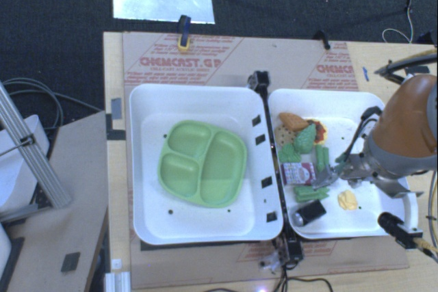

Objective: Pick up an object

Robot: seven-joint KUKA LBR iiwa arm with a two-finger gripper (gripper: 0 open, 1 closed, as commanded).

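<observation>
**Arm low over the right bin, among the toy food**

From where I stand, the green divided plate (203,163) is the easiest marker: it lies flat in the middle of the left bin (147,113), tilted a little, with three compartments showing.

Right of the plate, past the black divider (270,161) between the bins, the right bin (342,100) holds a heap of small things. Nearest the plate's far right corner sits a brown bread-like piece (293,122) with a red and yellow piece (317,128) touching it. Just below these come green toy pieces (303,140), then a small pink and white packet (298,173), level with the plate's lower half. Below the packet lies another green piece (310,192), and beneath that a black block (311,211). A yellow lump (348,200) rests further right, apart from the heap.

The arm (404,126) comes in from the right, and its gripper (327,176) sits low just beside the packet. Whether the fingers are spread or closed, I cannot tell.
</observation>
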